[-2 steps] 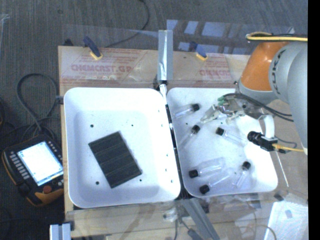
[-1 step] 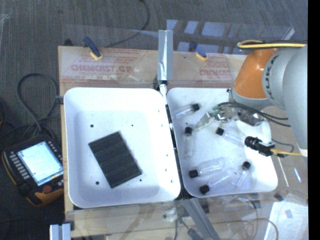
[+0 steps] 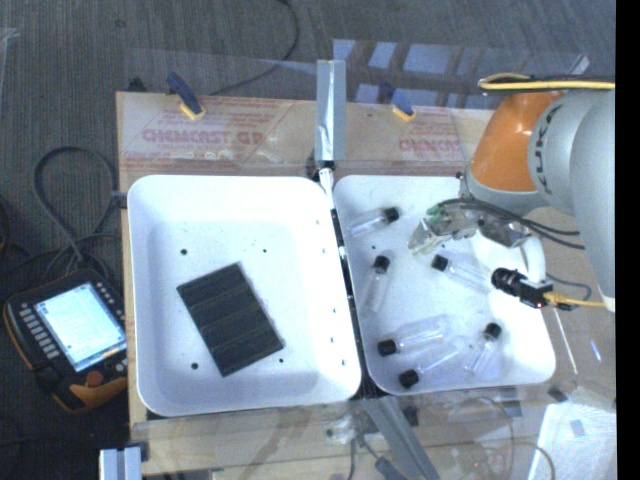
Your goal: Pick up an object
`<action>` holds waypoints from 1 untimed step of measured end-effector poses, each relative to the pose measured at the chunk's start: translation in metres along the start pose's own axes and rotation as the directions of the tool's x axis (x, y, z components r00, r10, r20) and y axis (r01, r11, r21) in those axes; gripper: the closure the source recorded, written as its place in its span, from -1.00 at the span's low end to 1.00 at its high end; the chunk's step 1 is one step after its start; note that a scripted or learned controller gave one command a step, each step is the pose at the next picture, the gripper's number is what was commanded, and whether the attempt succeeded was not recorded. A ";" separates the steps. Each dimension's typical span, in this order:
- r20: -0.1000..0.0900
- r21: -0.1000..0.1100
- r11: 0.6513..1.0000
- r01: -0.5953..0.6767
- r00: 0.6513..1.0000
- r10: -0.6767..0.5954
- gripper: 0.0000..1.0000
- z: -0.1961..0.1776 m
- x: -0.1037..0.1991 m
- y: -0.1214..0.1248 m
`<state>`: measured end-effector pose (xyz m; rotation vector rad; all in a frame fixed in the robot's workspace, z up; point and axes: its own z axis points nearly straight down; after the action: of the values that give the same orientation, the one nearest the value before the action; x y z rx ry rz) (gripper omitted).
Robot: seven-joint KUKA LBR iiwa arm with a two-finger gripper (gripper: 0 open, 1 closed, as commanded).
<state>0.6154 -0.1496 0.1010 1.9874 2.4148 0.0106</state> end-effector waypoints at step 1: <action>-0.006 0.013 0.999 0.043 0.999 -0.043 1.00 -0.101 0.003 0.034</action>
<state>0.6471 -0.1397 0.2028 1.9427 2.4664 0.0003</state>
